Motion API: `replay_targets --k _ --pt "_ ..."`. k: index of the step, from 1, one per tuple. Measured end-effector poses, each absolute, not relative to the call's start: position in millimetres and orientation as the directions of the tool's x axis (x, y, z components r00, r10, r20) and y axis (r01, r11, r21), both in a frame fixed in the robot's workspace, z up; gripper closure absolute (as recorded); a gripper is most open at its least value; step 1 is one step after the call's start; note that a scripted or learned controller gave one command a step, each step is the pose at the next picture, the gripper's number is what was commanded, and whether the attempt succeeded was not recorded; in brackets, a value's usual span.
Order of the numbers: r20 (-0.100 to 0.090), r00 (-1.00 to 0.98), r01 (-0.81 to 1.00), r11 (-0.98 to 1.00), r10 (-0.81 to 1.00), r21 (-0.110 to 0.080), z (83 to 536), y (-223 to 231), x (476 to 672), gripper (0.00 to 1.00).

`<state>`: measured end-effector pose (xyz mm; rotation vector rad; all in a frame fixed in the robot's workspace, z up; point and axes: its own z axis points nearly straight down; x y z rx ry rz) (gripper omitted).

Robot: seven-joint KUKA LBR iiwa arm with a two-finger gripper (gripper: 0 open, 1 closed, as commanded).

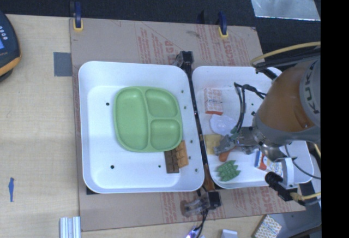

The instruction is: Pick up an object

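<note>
a small green leafy toy (227, 170) lies near the front of the right bin (218, 74). the gripper (226, 145) hovers just above it, near a yellow item (211, 141); its state cannot be told. the left bin (95, 122) holds a green divided plate (147, 118) and a brown block (176, 159).

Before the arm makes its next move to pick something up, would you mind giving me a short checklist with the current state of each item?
1. Arm is over the right bin: ok.
2. Gripper is low among the objects there: ok.
3. Graspable targets nearby, such as the green leafy piece and the clear packet with red print: ok.
4. Something already between the fingers: cannot tell.
5. Green divided plate and brown block lie in the left bin, away from the gripper: ok.
</note>
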<state>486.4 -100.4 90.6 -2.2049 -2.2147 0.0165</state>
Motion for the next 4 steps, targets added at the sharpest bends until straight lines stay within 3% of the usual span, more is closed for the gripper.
replay_targets --k 1,2,3,4 --pt "0.0 -0.007 1.0 0.007 1.0 -0.001 93 -99 518.9 0.0" --pt "0.002 -0.004 1.0 0.004 1.0 -0.009 91 -95 473.1 0.0" --pt "0.001 -0.003 1.0 0.003 1.0 -0.004 91 -93 475.5 0.0" --pt "0.0 -0.006 1.0 0.006 1.0 -0.006 101 -94 475.2 1.0"
